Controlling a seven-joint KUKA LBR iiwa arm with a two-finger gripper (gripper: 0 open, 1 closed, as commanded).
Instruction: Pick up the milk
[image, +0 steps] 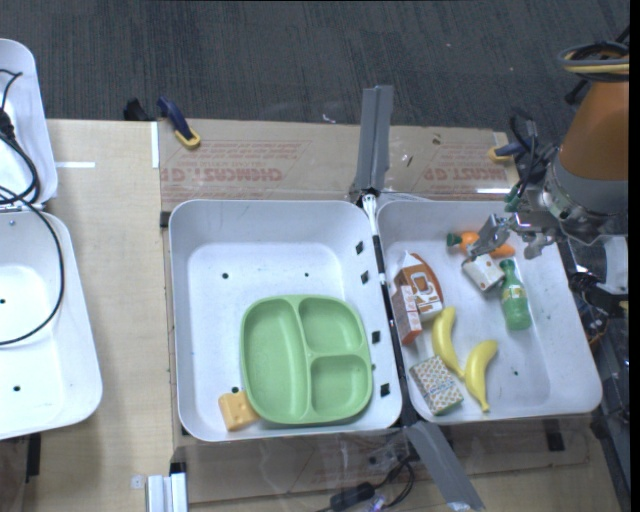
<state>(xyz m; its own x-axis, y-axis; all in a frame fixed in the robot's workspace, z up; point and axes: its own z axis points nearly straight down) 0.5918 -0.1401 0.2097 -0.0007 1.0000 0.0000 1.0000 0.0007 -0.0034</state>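
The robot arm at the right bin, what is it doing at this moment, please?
The arm's gripper is low in the right bin, at its far side, just above a small white carton that looks like the milk. Beside the carton lies a green bottle. Nearer the camera are two bananas, a brown carton and a patterned sponge. The left bin holds a green divided plate and a piece of cheese. I cannot tell whether anything is gripped yet.

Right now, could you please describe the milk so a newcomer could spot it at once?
Look in the right bin, along its left wall. The milk is the brown-and-white carton lying there, above the two bananas; it is the only boxy brown item.
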